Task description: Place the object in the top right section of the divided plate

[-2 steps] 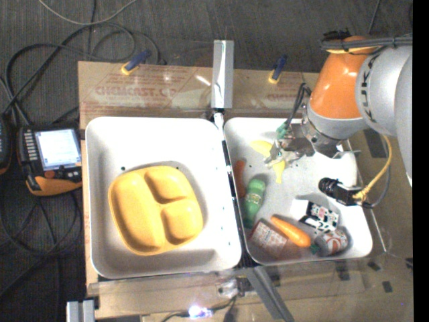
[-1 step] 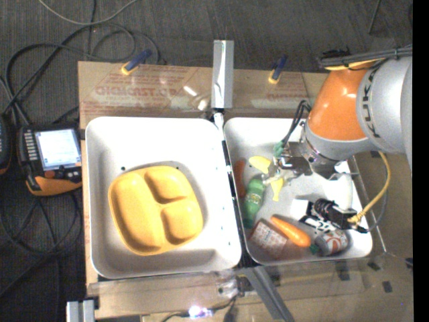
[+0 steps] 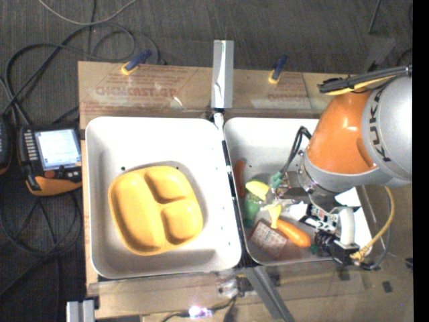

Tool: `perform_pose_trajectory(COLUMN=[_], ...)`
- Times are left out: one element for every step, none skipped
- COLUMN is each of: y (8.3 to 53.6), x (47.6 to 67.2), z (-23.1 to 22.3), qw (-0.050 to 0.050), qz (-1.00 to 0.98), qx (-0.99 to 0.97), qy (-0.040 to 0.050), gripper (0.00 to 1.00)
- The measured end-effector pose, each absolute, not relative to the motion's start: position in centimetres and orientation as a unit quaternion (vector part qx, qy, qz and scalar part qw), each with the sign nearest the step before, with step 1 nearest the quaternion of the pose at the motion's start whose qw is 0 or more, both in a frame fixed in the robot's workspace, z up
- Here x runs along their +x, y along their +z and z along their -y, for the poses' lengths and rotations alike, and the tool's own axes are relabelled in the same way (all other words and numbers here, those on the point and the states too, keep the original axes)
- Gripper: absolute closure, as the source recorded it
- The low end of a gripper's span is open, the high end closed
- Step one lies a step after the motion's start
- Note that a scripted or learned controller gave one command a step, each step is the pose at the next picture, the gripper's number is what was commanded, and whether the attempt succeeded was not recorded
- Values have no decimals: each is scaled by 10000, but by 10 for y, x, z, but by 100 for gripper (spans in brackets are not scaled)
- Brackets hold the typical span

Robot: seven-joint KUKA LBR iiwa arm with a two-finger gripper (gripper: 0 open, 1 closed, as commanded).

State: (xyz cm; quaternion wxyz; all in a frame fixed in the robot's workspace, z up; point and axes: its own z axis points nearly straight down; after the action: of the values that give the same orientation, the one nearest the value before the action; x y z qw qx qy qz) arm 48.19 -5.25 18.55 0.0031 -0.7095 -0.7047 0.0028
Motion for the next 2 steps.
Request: perform_pose_trajectory(y=[181,230], x=[483,482], z=[1,75], qw=[28,12], qz=[6838,6361], qx=[-7296,-7716], qy=[27,35], gripper=[100,100])
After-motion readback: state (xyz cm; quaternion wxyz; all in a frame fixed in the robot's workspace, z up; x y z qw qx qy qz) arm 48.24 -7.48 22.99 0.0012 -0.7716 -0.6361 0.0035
